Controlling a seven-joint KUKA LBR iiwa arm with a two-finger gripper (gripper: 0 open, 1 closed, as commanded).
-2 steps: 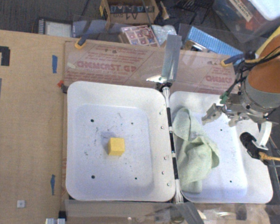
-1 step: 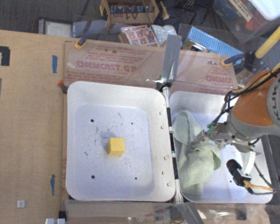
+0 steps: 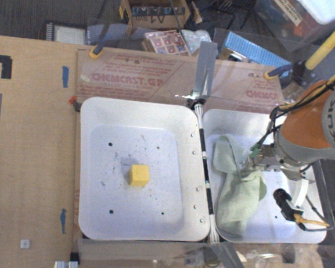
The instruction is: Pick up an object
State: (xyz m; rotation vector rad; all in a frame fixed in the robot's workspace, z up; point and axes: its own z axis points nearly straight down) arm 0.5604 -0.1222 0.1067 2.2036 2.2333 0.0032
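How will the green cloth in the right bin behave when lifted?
The cloth lies rumpled and folded, so probably floppy: it should drape from one pinch. It looks thin, likely light. Its lower end meets the bin wall, so it may drag there.

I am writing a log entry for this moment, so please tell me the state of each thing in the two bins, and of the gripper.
yellow block: resting near the middle of the left bin, alone, nothing touching it.
green cloth: crumpled, lying in the left part of the right bin, partly under the gripper.
gripper: low over the cloth's middle; a hold cannot be confirmed.
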